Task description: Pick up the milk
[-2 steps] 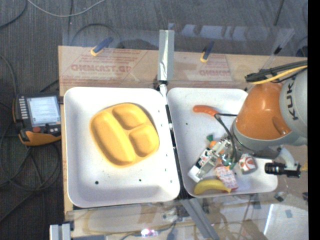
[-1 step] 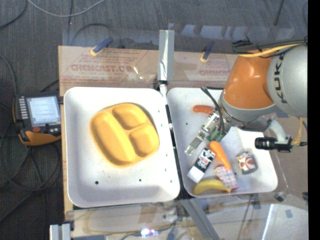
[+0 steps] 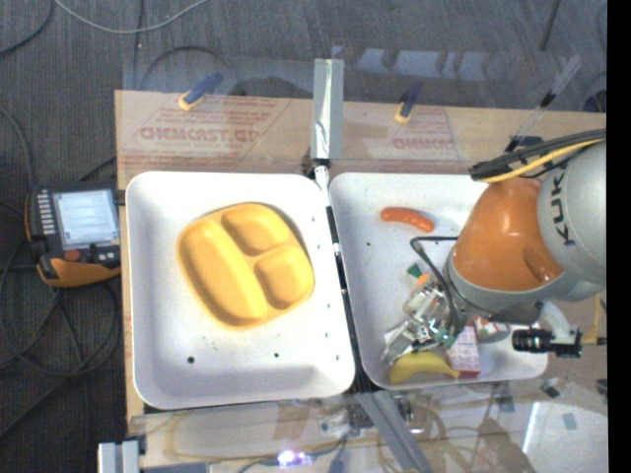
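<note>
The milk (image 3: 465, 348) is a small white carton with pink and green print. It lies near the front edge of the right bin (image 3: 373, 264), partly tucked under the arm's orange band. My gripper (image 3: 418, 325) hangs low over the bin's front part, just left of the carton and right above a yellow banana (image 3: 422, 368). I cannot make out whether anything sits inside the gripper.
An orange sausage (image 3: 406, 218) lies at the back of the right bin. A yellow divided plate (image 3: 246, 262) sits in the left bin (image 3: 158, 353). The arm's grey body (image 3: 582, 225) covers the right bin's right side.
</note>
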Tool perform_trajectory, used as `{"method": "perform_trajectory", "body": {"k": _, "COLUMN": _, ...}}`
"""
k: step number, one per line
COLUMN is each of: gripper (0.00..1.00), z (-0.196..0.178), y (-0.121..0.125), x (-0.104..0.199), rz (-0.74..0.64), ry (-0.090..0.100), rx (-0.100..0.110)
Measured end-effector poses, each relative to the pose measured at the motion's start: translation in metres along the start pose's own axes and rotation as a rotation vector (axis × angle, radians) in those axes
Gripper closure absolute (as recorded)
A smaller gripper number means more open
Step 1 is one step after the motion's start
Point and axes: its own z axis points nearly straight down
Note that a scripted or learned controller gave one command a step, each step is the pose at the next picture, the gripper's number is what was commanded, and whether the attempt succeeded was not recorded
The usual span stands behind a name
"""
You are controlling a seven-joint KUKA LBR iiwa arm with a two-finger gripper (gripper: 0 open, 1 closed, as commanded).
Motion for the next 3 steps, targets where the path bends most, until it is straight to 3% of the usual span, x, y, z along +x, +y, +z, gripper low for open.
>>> {"method": "perform_trajectory", "body": {"k": 1, "gripper": 0.0, "z": 0.0055, "y": 0.018, "x": -0.0226, "rz": 0.606, "ry": -0.001, "rx": -0.006}}
{"method": "perform_trajectory", "body": {"k": 2, "gripper": 1.0, "z": -0.003, "y": 0.0179, "x": -0.0235, "rz": 0.606, "ry": -0.004, "rx": -0.007}}
{"method": "perform_trajectory", "body": {"k": 3, "gripper": 0.0, "z": -0.0029, "y": 0.0178, "x": -0.0235, "rz": 0.606, "ry": -0.004, "rx": -0.006}}
